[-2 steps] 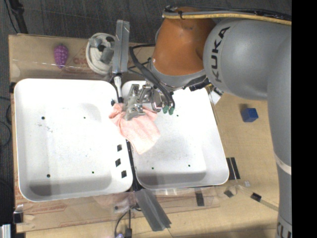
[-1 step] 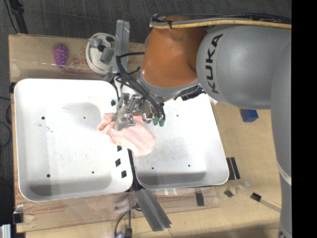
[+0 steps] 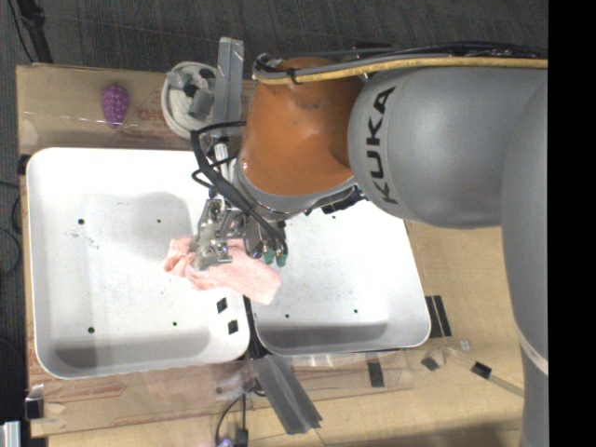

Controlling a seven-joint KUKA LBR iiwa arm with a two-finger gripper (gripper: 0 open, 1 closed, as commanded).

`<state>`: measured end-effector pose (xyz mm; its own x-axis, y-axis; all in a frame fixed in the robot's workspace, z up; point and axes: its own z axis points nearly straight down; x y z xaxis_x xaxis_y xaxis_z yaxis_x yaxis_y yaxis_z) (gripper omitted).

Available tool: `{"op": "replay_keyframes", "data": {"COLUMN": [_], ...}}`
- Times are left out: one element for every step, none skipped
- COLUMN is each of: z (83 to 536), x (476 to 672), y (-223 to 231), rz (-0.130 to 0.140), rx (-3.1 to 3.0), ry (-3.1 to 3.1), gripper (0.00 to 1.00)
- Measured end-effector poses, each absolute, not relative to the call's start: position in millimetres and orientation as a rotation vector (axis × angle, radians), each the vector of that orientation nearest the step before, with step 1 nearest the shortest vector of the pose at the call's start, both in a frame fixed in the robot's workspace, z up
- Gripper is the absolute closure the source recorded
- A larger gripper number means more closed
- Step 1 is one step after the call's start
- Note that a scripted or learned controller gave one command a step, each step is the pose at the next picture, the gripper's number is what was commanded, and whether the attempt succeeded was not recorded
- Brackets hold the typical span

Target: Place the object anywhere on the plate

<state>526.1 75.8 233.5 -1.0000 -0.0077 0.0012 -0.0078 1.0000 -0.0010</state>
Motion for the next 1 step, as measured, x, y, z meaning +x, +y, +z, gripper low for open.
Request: {"op": "replay_keyframes", "data": {"z": [233.5], "x": [526.1], "y": [75.8], "rz": [0.001], "rx": [0.012], "ry": [-3.14], "gripper": [0.0]}}
